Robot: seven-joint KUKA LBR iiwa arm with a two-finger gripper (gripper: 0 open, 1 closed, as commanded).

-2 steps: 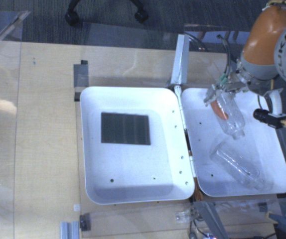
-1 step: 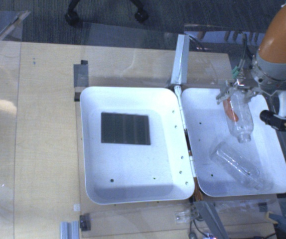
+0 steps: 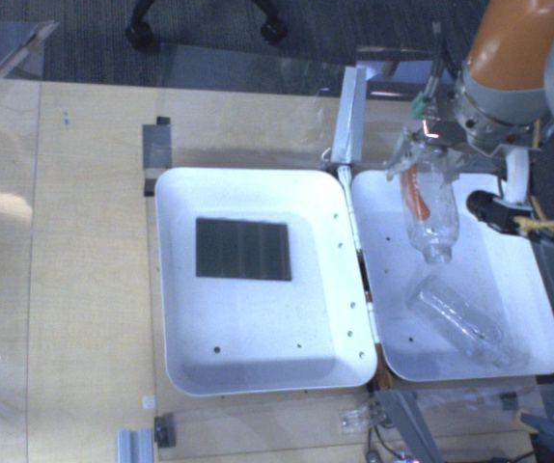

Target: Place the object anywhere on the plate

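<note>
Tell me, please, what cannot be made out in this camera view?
- Gripper: its grip on the clear bottle is lost in glare.
- Second clear bottle in the right bin: outline faint against white.
- Arm: cut off by the top edge.
- Dark plate: surface detail too small.

Arm (image 3: 528,37) entering from the right at the upper corner, orange band above grey wrist. Wrist angled down and left. Gripper (image 3: 422,177) low, pointing downward, closed on a clear bottle (image 3: 431,215) hanging between the jaws.

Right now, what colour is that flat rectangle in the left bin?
The plate is dark grey, almost black, with faint stripes; the camera view shows it well.
</note>
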